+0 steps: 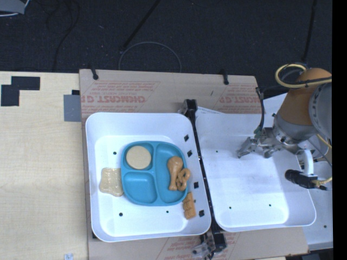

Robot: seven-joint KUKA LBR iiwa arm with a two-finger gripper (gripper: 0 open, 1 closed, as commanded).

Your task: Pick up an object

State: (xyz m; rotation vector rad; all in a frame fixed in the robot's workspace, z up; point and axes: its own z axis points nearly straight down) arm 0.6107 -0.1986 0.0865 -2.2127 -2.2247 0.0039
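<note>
Bins: you see two.
Tray: one blue, left bin.
Food pieces: five.
Hand: released, over right bin.

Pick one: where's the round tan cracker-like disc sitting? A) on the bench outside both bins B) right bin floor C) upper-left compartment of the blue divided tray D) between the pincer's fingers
C: the round tan disc lies in the upper-left compartment of the blue divided plastic tray, inside the left white bin.

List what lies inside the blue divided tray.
In the blue tray: a round tan disc in the upper-left compartment, a tan drumstick-like piece with a pretzel shape in the right one. Whatever lies beneath them is covered.
</note>
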